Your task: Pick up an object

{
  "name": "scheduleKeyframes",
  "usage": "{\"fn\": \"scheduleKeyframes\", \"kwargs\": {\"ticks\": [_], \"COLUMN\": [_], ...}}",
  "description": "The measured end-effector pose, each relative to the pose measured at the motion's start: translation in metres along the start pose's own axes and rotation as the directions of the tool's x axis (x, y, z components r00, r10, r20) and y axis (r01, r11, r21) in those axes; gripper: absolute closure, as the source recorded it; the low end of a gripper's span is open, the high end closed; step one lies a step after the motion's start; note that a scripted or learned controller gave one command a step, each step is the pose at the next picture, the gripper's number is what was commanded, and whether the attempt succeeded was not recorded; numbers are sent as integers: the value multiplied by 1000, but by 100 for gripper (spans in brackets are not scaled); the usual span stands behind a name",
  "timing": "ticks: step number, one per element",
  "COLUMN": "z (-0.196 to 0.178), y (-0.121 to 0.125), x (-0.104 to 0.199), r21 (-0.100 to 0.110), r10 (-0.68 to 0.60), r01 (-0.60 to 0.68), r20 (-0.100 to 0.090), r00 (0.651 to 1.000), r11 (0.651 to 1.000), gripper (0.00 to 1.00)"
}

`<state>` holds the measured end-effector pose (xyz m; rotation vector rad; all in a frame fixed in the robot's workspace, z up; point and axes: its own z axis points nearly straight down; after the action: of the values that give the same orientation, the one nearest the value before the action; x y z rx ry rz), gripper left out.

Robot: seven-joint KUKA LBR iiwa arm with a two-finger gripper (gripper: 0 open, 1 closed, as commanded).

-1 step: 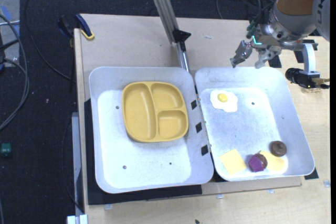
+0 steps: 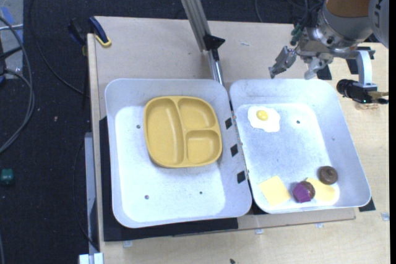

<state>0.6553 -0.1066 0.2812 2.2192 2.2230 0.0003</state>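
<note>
Bins sit side by side on the wooden bench (image 2: 154, 40), both shallow and white. The left bin (image 2: 124, 195) holds a yellow divided plate (image 2: 183, 131), lying flat with its three compartments facing up. The right bin (image 2: 346, 151) holds a toy fried egg (image 2: 264, 119) near its far left corner, and along its near edge a yellow cheese slice (image 2: 274, 190), a purple onion (image 2: 302, 191) just beside it, and a brown round piece (image 2: 327, 175) a little farther right; a second pale yellow slice (image 2: 326, 194) lies under or against those two. The gripper (image 2: 299, 63) hangs above the bench just beyond the right bin's far rim, well apart from every item, its two fingers spread with nothing between them.
</note>
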Motion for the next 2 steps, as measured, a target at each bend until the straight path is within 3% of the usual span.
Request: {"fn": "scheduleKeyframes", "kwargs": {"ticks": [2], "z": [112], "y": [-4], "x": [-3], "r21": [6], "r10": [2], "r01": [-2], "r20": [0], "r00": [1000], "r11": [1000], "gripper": [0]}}
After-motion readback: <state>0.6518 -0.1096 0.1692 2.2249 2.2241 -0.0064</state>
